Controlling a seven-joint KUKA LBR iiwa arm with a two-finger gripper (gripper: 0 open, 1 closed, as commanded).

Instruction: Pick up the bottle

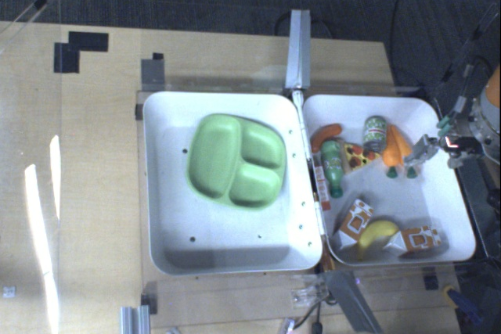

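A: Which step is shown?
B: The approach. The gripper (pixel 419 156) hangs at the right bin's (pixel 448 201) far-right edge, holding nothing — whether it is wide or narrow I cannot tell. The next move probably calls for a reach across to the bottle (pixel 333 167).
A: Where is the bottle?
B: Lying by that bin's left wall, beside a can (pixel 375 134), carrot (pixel 397 145), banana (pixel 377 234) and cartons (pixel 355 220). The left bin (pixel 164 238) holds a green tray (pixel 237 160).

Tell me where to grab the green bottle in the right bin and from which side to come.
Grip the green bottle across its body, coming straight down from above. It lies flat, lengthwise along the right bin's left wall, red cap toward the sausage. That wall and the pizza slice crowd its sides, so probably close on the lower half.
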